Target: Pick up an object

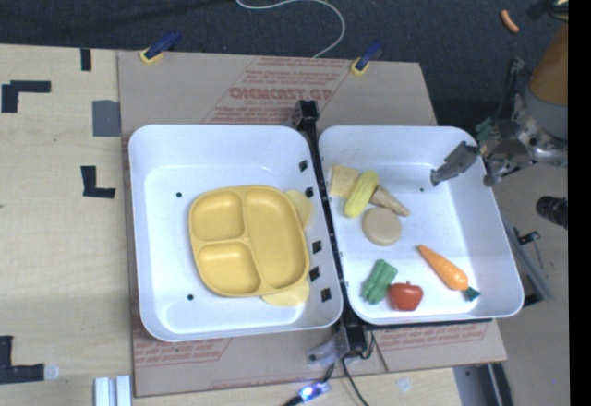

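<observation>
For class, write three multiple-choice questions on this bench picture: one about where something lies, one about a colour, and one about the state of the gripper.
1. Where does the yellow divided plate lie?
A. in the left bin
B. in the right bin
C. on the cardboard

2. What colour is the carrot?
A. green
B. orange
C. white

3. How does the gripper stand to the toy food?
A. clamped on the tomato
B. lifting the corn cob
C. over the right bin's upper right corner, apart from the food

Answers:
1 A: the plate rests in the left bin.
2 B: the carrot is orange with a green tip.
3 C: the tomato and corn cob lie untouched in the right bin.
</observation>
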Controlling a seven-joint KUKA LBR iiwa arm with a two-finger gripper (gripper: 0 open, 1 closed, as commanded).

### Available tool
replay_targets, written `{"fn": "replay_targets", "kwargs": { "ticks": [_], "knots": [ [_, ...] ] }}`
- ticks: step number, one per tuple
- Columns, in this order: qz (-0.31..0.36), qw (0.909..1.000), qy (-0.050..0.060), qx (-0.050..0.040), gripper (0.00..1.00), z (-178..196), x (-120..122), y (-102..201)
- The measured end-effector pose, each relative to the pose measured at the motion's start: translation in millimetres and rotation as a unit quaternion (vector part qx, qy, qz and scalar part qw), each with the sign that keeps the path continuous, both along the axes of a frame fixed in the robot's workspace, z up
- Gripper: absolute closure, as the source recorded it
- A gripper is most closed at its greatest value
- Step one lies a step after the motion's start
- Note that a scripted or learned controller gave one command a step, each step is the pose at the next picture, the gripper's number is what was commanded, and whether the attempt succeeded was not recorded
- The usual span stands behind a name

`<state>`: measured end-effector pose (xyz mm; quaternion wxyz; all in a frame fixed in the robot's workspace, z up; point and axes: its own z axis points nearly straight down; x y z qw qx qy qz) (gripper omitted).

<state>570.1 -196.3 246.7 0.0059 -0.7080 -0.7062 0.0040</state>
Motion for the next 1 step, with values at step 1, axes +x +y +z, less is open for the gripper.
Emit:
{"fn": "replay_targets", "kwargs": {
  "ticks": [1],
  "knots": [
    [0.002, 1.0000, -0.006, -0.0013, 0.00, 7.6, 2.4, 0.4]
  ]
}}
